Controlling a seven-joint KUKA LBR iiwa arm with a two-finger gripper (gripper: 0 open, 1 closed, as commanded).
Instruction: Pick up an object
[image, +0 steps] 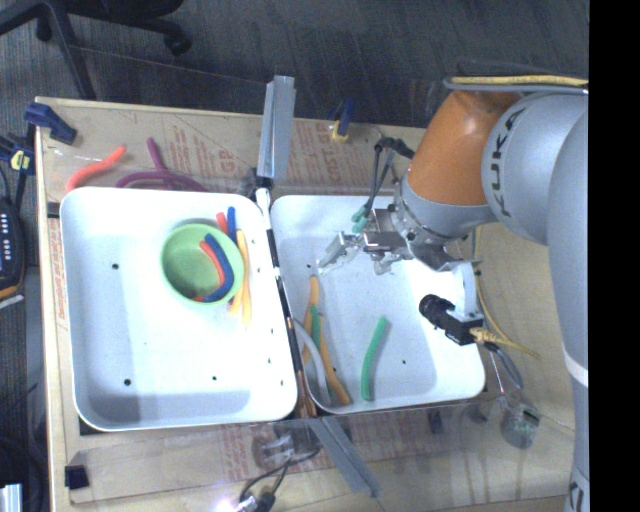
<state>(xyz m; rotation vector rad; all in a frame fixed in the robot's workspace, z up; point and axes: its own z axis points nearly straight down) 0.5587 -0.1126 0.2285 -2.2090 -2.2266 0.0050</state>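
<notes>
In the right bin (440, 375) a green curved stick (374, 355) lies toward the front. Several thin orange and green sticks (318, 340) rest along that bin's left wall. My gripper (342, 251) hangs over the back left part of the right bin, above and behind the sticks, with nothing visible in it. The arm's orange band (450, 150) and grey wrist cover the bin's back right corner. In the left bin (110, 340) a green bowl (190, 265) holds red, blue and yellow sticks (222, 262).
A black part (445, 315) sticks out from the arm over the right bin's right side. Purple and orange cords (150, 178) lie on the bench behind the left bin. A grey bar (275, 125) stands between the bins at the back.
</notes>
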